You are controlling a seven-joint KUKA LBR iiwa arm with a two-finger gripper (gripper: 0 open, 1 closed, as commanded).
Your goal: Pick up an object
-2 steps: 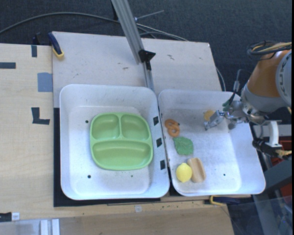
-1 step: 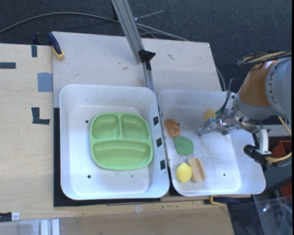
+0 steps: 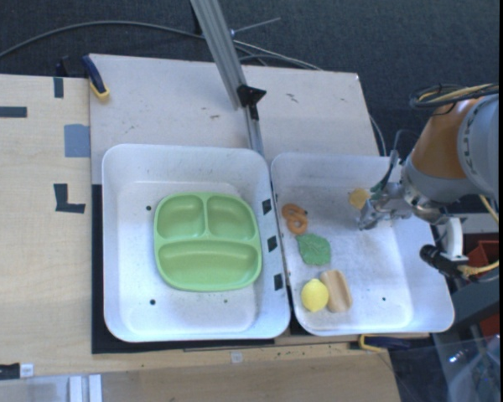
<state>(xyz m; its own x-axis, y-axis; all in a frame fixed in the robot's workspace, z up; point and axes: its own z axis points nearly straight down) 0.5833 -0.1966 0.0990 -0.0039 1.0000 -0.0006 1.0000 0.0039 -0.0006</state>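
End effector [image 3: 370, 216] beside a yellow piece [image 3: 359, 198] (right bin [image 3: 419, 308])

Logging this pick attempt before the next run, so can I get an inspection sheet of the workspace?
Surface: two white bins side by side, left bin and right bin, on a wooden bench.
Job's things: in the right bin, a pretzel, green leaf, lemon, hot dog bun and a small yellow piece.
Clutter: green divided plate in the left bin.
Grippers: pincer low in the right bin beside the yellow piece; finger state unclear.
Cables: dark cables behind the bench.
Surroundings: metal pole, dark floor.
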